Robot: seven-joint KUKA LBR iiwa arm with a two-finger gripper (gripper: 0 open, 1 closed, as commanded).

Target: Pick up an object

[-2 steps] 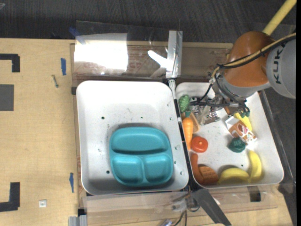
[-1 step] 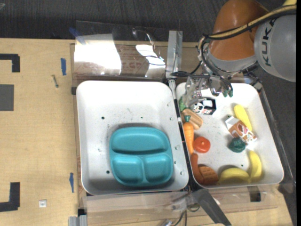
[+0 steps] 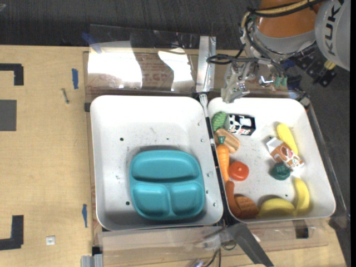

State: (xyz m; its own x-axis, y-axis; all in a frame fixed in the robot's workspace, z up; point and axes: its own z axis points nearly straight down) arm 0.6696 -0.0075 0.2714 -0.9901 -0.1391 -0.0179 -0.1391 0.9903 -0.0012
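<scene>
My gripper (image 3: 237,90) hangs above the far left corner of the right bin (image 3: 317,149), open, with nothing between its fingers. Below it, along the bin's left side, lie a green toy (image 3: 218,119), a black-and-white patterned piece (image 3: 241,124), a tan bread-like piece (image 3: 227,140), an orange carrot (image 3: 222,161) and a red tomato (image 3: 238,171). On the right side are a yellow banana (image 3: 286,137), a small carton (image 3: 284,154) and a dark green piece (image 3: 280,172). Two more yellow bananas (image 3: 276,206) (image 3: 302,193) and a brown item (image 3: 242,206) lie at the near edge.
The left bin (image 3: 111,121) holds a teal divided plate (image 3: 166,183) in its near half. A clear plastic sheet (image 3: 144,65) stands behind the bins. The wooden bench (image 3: 39,149) extends to the left.
</scene>
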